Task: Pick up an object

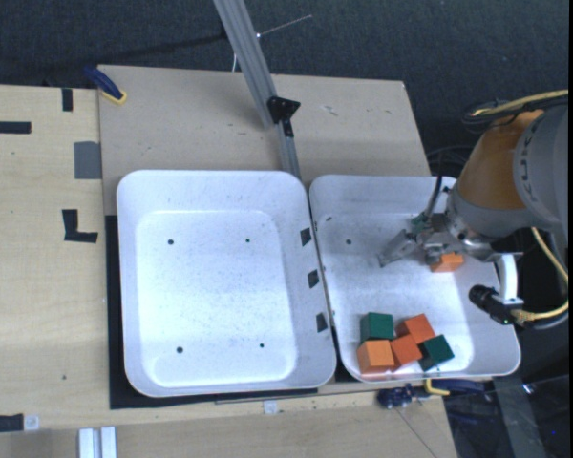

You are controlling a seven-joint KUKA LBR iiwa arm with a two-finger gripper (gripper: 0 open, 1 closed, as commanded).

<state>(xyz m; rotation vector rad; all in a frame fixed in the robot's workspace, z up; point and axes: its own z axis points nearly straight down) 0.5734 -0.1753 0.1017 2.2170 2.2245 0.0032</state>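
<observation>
Camera view: a small orange block (448, 262) sits at the end of the gripper (437, 254), in the upper right part of the right bin (363, 198), close under the grey arm (544, 175) with its orange band (492, 175). The block lies against the gripper's dark hardware, but the fingers there are small and blurred, so it cannot be told whether they are released or clenched, nor whether the block sits between them or merely beside them. It is likewise unclear whether the block rests on the bin floor or is lifted off it. A grey pointed part of the gripper assembly reaches left from the block toward the middle of the bin. Well apart from this, near the front edge of the same bin, a cluster of blocks lies packed together: a green block (376, 326) at the upper left, an orange block (418, 328) just beside it, a larger orange block (375, 355) at the front left, another orange piece (405, 350) touching it, and a dark green block (437, 350) at the right end. The left bin (134, 198) stands just beside the right bin, their rims meeting along the middle. Both rest on a pale wooden bench (38, 256). A grey metal bar (248, 46) runs at a slant from the top down to the junction of the bins.
</observation>
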